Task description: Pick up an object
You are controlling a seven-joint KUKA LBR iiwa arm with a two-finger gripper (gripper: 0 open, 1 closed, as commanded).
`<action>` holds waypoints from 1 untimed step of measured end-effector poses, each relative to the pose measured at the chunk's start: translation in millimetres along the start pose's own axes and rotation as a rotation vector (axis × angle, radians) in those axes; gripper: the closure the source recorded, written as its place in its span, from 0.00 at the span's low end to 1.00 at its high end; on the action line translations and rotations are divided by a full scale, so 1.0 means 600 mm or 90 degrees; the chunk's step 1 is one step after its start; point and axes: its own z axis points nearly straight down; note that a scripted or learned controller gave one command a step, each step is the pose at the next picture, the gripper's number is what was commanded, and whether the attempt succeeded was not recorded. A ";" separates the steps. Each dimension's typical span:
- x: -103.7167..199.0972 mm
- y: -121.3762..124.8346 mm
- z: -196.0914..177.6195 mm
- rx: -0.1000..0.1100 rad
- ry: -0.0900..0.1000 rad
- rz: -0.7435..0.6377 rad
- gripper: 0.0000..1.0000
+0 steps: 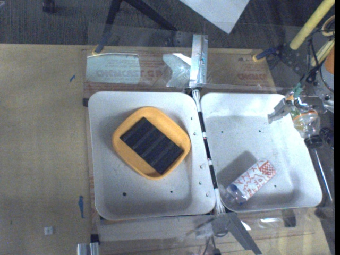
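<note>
A yellow-orange rounded pad with a dark ribbed panel on top lies tilted in the middle of the left bin. A small packet with a red and white pattern and a clear end lies at a slant near the front of the right bin. My gripper hovers over the right bin's far right corner, well apart from the packet and with nothing visible in it. The arm's orange band shows at the right edge.
A metal divider post and clear plastic sheets stand behind the bins. A yellow pole slants at the top right. Cables and fittings hang by the right bin's right rim. Wooden bench surface extends left.
</note>
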 end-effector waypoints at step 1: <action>0.047 -0.086 0.200 -0.001 0.000 -0.040 0.00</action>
